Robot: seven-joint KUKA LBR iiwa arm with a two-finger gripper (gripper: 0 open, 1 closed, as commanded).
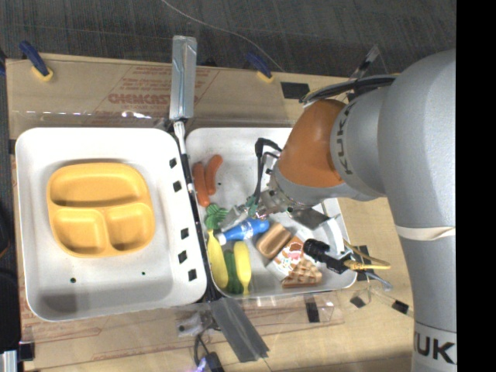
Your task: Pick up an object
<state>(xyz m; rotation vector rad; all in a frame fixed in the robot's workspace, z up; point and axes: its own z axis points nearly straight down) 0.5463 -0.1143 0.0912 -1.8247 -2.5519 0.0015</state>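
Grey arm (411,153), orange-banded above the wrist, filled the right side and reached down into the right bin (232,142); its gripper (263,204) sat low over the clutter, finger state hidden, so grasp cannot be told; beneath it lay a blue-and-white tube (244,230), a green toy (217,217), a bread roll (272,239) and a waffle (298,268); two sausages (206,178) lay apart toward the divider; a corn cob (230,265) lay at the near wall; the left bin (31,231) held a yellow divided tray (99,207).
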